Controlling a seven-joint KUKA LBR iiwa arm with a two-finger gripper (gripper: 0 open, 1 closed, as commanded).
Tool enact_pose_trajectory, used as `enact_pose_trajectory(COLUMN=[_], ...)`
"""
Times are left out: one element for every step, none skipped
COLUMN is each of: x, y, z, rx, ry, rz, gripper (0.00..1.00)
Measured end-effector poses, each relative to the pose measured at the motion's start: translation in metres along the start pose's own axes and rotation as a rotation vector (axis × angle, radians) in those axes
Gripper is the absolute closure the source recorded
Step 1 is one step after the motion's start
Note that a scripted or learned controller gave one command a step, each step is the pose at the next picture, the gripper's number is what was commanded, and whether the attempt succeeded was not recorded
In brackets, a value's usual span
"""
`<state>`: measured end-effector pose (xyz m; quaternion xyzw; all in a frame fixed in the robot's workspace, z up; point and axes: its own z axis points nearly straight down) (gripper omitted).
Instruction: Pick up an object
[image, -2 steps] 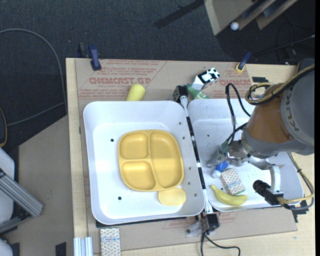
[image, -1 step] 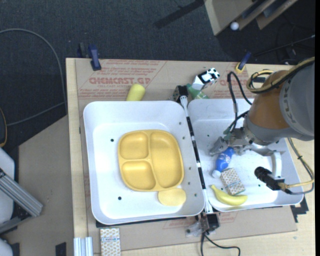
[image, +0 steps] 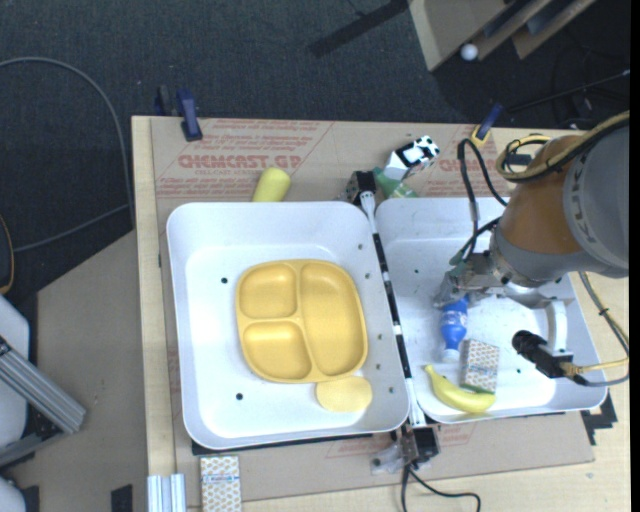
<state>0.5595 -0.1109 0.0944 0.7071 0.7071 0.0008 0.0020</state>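
Pincer low in the right bin, nothing lifted yet.

My pincer (image: 462, 288) hung just above the blue bottle (image: 454, 327); whether it gaped or pinched I could not tell. Beside the bottle lay a small box (image: 481, 364) and a banana (image: 458, 393). The left bin (image: 200, 330) held a yellow tray (image: 300, 320).

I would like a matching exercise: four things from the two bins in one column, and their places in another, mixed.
Things:
1. divided yellow plate
2. banana
3. small blue bottle
4. pale yellow disc

Places:
a. right bin, near front edge
b. left bin, middle
c. left bin, just in front of the plate
d. right bin, below the gripper

Pairs: 1-b, 2-a, 3-d, 4-c
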Motion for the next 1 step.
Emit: enact_pose_trajectory(x=[0.0575], y=[-0.0074], z=[-0.0908], rx=[0.003], ry=[0.002], rz=[-0.002], gripper=[1.0])
